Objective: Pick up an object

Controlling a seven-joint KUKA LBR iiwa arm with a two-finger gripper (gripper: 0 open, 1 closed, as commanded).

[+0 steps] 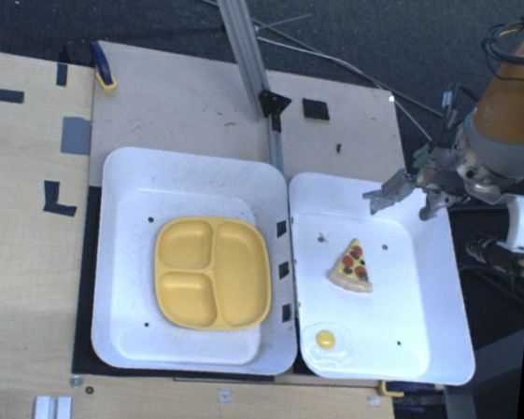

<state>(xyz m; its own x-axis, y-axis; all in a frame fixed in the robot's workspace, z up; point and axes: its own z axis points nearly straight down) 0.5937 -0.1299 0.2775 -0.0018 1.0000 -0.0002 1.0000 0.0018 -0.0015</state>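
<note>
The approach step is judged to be in hand: the gripper (405,200) is held above the right white bin's (440,299) far edge, jaws spread wide and empty. The toy pizza slice (353,267) lies mid-bin, well apart; descent over it is called for.

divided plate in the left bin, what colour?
Yellow. The divided plate shows plainly in the camera view, lying in the left bin.

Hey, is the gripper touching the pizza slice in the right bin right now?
Apart. The camera view shows the gripper open near the far edge of the right bin, with bare white floor between it and the pizza slice.
</note>
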